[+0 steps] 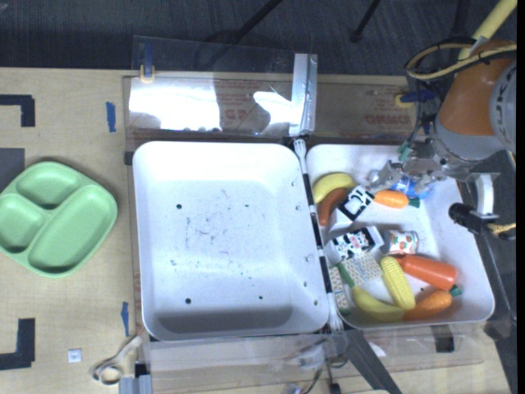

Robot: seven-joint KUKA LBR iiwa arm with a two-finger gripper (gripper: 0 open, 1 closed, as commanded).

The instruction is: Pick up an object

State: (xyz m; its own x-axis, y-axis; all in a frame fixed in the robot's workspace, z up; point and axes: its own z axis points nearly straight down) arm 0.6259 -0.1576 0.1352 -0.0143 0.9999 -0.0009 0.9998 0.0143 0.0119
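- 2 shallow white bins sit side by side on a wooden tabletop (66, 89); the left bin (221, 162) has bare floor, the right bin (480, 298) holds a heap of toy food.
- Arm reaches in from the right, its claw (408, 171) low over the right bin's far half, just above a small orange carrot (391, 199). Whether its prongs are apart or together cannot be told.
- Nothing shows gripped, so this looks like the approach step, before any lift.
- Candidates: the carrot nearest the claw, a yellow banana (330, 185) beside the dividing wall, a corn cob (397, 278) and larger orange carrot (428, 270) toward the near side.
- Next move likely needs a short descent onto 1 item.
- Items lie packed and touching, so room between them is tight; the far-right corner of the bin is open.
- A green divided plate (54, 217) rests well apart at left.
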